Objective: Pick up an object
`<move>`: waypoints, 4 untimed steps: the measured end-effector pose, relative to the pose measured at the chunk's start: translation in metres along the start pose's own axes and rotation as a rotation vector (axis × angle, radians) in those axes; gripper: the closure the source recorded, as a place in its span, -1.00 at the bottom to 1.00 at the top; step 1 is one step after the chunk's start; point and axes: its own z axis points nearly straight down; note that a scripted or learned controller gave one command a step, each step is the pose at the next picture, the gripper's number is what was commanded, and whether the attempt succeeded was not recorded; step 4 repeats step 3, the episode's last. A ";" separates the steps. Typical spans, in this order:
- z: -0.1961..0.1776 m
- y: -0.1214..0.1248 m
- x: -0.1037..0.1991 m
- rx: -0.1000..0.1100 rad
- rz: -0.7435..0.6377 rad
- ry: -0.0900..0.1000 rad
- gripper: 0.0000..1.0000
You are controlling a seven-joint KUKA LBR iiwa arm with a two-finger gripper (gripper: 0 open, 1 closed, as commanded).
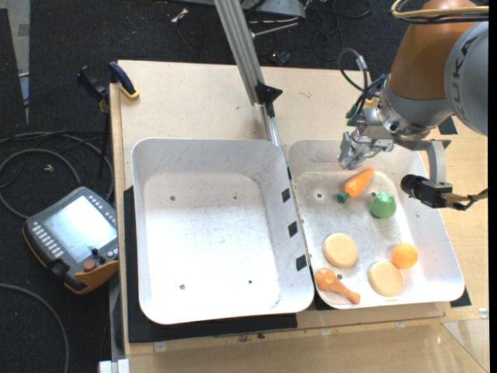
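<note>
My gripper [352, 160] hangs over the far part of the right bin [446, 247], just above and left of a toy carrot [357, 183] with a small green tip. Nothing shows between the gripper and the carrot. A green round fruit [382, 206] lies right of the carrot. Nearer the front lie a pale round disc [340, 249], an orange ball [404, 256], a second pale disc [385, 278] and an orange spoon-shaped piece [336, 283].
The left bin [155, 162] stands beside the right one, their rims meeting at the middle. A slanted metal rail [242, 45] crosses the bench's back. A teach pendant [71, 239] lies on the floor at left. A black camera mount [423, 189] sticks out beside the gripper.
</note>
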 end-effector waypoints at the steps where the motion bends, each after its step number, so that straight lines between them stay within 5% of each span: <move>1: 0.015 0.016 0.049 0.002 0.000 -0.001 1.00; 3: 0.027 0.056 0.146 0.000 0.000 0.000 1.00; 4: 0.027 0.056 0.146 0.000 0.000 0.000 1.00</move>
